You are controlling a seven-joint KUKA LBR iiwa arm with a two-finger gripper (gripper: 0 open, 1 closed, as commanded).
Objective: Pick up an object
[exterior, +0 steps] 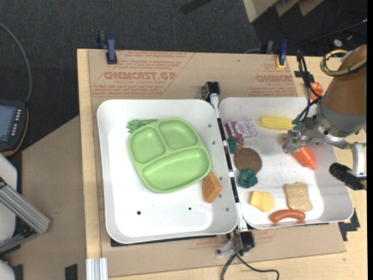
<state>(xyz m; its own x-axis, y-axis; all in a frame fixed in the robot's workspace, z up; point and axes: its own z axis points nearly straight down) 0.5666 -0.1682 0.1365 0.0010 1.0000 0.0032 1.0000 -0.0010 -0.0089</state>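
My gripper [296, 142] hangs low over the right bin [335, 212], near its upper right part. An orange carrot [306, 157] lies right under and just in front of it, touching or nearly touching it; I cannot tell whether the carrot is held. A yellow corn piece [277, 122] lies just left of the gripper. Farther left are a pink packet [242, 128], a brown round cookie [247, 158] and a dark green piece [247, 178].
Along the right bin's front lie a yellow cheese wedge [262, 200], a toast slice [298, 196] and a sausage [287, 216]. The left bin [116, 214] bears a green divided plate [169, 154] and an orange waffle piece [211, 187].
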